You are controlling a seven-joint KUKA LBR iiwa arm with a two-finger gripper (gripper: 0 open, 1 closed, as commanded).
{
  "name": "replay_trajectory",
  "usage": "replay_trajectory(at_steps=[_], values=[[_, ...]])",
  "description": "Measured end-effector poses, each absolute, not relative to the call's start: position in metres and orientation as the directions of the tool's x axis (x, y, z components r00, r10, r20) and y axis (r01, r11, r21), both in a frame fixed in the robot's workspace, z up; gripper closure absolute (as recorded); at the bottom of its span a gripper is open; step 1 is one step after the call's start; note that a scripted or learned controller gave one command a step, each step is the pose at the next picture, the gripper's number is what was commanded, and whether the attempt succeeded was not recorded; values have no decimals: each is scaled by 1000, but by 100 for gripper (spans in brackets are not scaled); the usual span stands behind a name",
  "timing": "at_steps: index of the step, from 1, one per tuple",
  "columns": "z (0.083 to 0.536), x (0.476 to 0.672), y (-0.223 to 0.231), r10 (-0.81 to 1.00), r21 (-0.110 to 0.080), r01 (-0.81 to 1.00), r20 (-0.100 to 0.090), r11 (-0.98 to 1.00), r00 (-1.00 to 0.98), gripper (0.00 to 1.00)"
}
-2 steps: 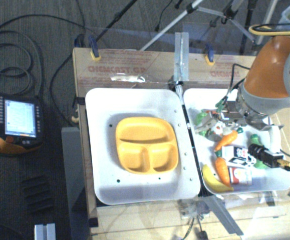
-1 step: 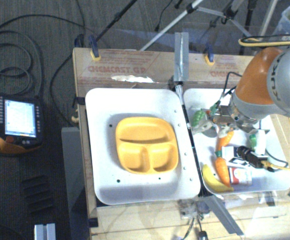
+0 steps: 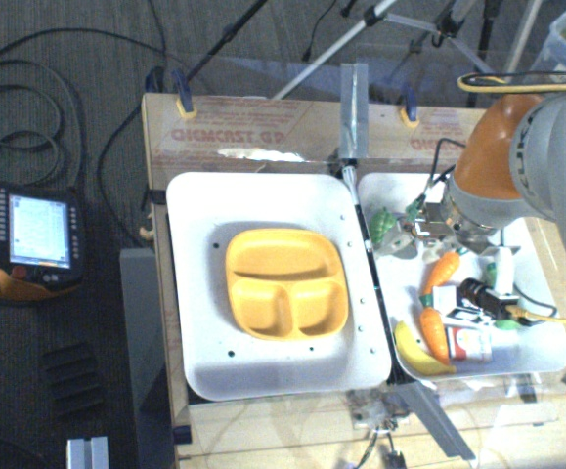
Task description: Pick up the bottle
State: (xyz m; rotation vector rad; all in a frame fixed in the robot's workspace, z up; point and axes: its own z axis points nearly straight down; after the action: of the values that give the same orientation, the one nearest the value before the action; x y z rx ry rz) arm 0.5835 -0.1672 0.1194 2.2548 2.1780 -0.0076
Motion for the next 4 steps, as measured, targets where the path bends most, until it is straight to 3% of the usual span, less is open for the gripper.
replay_trajectory(at_steps=[1, 2, 3, 4], values=[[91, 625, -170, 1000, 9, 1000, -20, 1, -1, 0], [95, 649, -164, 961, -6, 962, -41, 272, -272, 0], [102, 649, -161, 961, -6, 962, -35, 275, -275, 100], [174, 669, -96, 953, 21, 953, 1, 303, -303, 100]])
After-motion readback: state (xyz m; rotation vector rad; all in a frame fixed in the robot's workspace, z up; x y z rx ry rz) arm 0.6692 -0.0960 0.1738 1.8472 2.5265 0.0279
